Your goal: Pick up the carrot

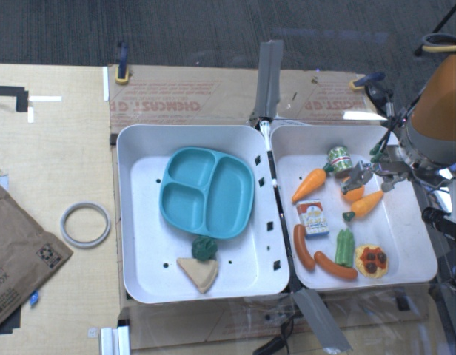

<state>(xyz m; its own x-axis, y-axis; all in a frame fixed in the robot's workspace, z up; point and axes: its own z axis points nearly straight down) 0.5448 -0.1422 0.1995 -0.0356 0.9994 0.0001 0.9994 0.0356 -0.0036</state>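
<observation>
Hand (359, 176) partly masking small carrot (353, 193)

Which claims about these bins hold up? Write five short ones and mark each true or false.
1. The plate lies in the left bin. True.
2. A carrot lies on the plate. False: the left carrot and the right carrot both lie in the right bin.
3. The pizza is in the right bin. True.
4. The tape ring lies in the left bin. False: it lies on the bench, left of that bin.
5. The gripper is over the right bin. True.
</observation>
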